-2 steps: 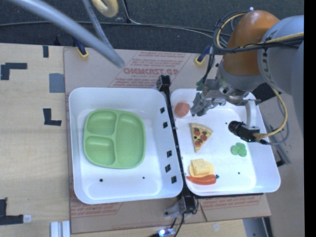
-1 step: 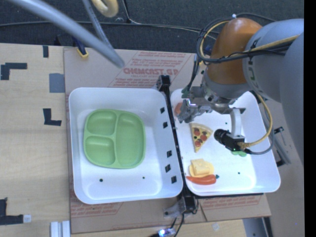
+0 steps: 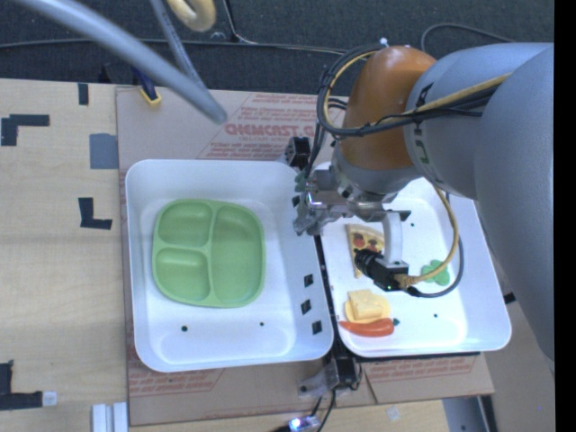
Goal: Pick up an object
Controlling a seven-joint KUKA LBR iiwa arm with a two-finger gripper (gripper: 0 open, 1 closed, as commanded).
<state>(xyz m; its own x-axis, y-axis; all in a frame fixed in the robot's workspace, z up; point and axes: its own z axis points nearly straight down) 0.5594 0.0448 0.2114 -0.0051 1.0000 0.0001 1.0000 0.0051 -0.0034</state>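
- The tool (image 3: 349,207) hangs over the right bin (image 3: 470,324), at its 11 o'clock corner, beside the wall it shares with the left bin (image 3: 211,342). The wrist hides it, so whether it is released or clenched cannot be told.
- A flat tan slice with red spots (image 3: 364,238) lies just at 6 o'clock of the tool.
- A yellow block (image 3: 367,305) sits at the right bin's 7 o'clock, with a red piece (image 3: 369,328) touching its 6 o'clock edge.
- A green piece (image 3: 439,274) lies toward 4 o'clock of the slice, partly hidden.
- A green divided plate (image 3: 209,252) lies in the left bin's middle.
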